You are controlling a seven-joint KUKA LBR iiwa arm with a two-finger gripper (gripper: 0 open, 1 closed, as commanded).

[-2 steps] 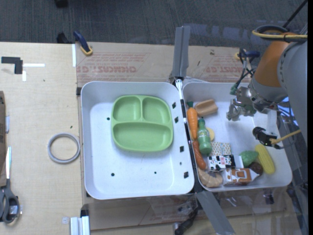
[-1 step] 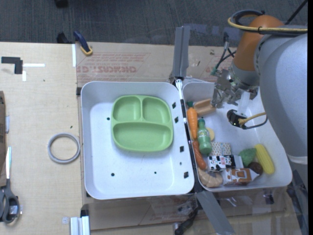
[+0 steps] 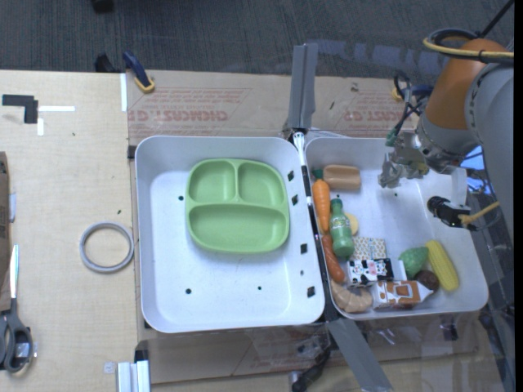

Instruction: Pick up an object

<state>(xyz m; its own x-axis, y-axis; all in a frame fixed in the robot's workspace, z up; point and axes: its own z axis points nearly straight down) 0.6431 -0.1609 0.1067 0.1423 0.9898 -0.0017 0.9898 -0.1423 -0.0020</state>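
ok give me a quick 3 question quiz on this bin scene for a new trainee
1. True or false: the green divided plate lies in the left bin.
2. Which item lies nearest the right bin's bottom right corner? A) carrot B) corn cob C) green bottle
3. Fill in: on the bench to the left of the bins lies a roll of ____.

Key
1. True.
2. B; the corn cob sits beside a green vegetable, while the carrot and bottle lie along the bin's left wall.
3. Tape.

The gripper hangs over the upper part of the right bin, near the bread roll.
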